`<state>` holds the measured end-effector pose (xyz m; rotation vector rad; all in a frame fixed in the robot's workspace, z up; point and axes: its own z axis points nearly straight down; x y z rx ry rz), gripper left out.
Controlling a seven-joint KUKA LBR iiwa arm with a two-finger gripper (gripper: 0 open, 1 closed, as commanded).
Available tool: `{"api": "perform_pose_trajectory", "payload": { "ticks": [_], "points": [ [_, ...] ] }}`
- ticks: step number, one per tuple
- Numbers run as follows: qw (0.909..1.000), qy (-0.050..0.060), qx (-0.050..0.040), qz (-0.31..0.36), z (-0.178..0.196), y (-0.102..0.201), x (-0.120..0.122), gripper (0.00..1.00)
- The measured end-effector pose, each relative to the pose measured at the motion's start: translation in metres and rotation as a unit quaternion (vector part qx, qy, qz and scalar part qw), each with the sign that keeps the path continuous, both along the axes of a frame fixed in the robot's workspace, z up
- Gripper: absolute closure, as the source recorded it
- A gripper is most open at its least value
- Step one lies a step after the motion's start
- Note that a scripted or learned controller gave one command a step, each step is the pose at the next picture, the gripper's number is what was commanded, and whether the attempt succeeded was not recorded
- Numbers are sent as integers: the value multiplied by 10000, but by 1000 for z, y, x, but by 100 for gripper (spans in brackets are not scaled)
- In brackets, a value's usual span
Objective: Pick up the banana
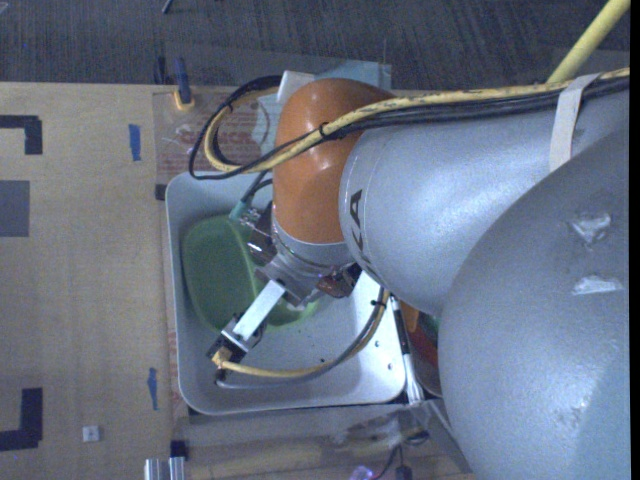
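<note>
The grey arm with its orange band (315,158) reaches in from the right and covers most of the view. Its wrist hangs low over the left white bin (190,368). The gripper (300,286) sits below the wrist, at the right edge of a green bowl (215,268) that lies in the bin's left half. The arm's body hides much of the bin floor and whatever lies under the wrist.
A sliver of the right bin shows at the arm's edge, with something red and orange (424,336) in it. The wooden bench top (80,268) with black and blue tape marks stretches to the left. Bare bin floor (330,353) lies near the front wall.
</note>
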<state>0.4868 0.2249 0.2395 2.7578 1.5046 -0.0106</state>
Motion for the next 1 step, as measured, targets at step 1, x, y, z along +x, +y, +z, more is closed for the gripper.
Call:
{"api": "perform_pose_trajectory", "payload": {
  "ticks": [1],
  "points": [
    [10000, 16, 0, -28, -53, 0, -8, 100]
  ]
}}
